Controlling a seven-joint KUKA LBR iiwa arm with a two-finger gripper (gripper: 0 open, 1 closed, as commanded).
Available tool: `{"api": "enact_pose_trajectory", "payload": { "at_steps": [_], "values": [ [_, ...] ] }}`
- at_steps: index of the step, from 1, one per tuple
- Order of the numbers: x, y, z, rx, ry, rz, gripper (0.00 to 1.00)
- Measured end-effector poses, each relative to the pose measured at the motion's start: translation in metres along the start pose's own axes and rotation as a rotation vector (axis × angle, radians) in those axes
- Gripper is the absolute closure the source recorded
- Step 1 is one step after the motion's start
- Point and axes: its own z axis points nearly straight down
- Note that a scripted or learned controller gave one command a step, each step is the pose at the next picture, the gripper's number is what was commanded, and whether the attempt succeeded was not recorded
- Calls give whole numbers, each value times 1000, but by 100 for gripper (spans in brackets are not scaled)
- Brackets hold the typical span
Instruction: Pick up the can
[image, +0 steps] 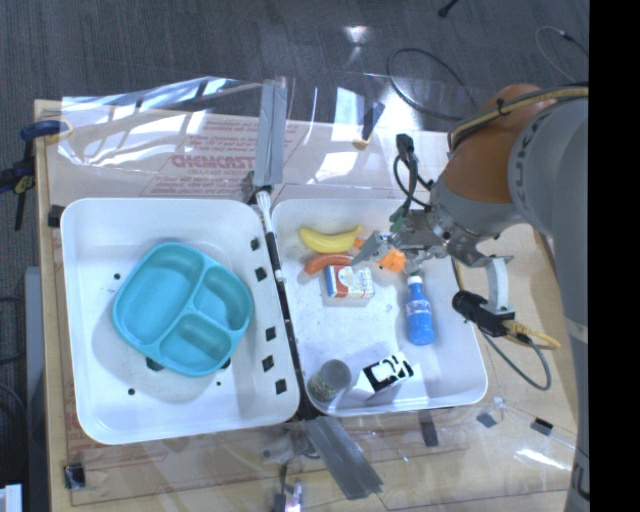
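One can (329, 380) stands upright at the near edge of the right bin (455, 385), its round open top facing up toward the camera, so its long axis runs vertical; no label on it can be read. Just to its right lies a black-and-white box (387, 372) with bold white marks, too blurred to read. Farther back in the same bin sit a small red-and-white carton (347, 284), an orange-red sausage-shaped item (322, 263) and a yellow banana (331, 239), with a blue bottle (419, 313) lying to the right, its white cap pointing away. The gripper (392, 250) hangs over the bin's far part near the banana, well apart from the can; whether its fingers are apart or together cannot be told. The left bin (85, 380) holds a light-blue divided tray (182, 308). Behind the bins, red print on a sheet (190, 160) reads partly "CHEMCAST".
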Motion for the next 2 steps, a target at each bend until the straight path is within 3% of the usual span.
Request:
{"api": "enact_pose_trajectory", "payload": {
  "at_steps": [1,2],
  "values": [
    [52,-18,116,-1,-2,-217,0],
    [53,-18,107,1,-2,-222,100]
  ]
}}
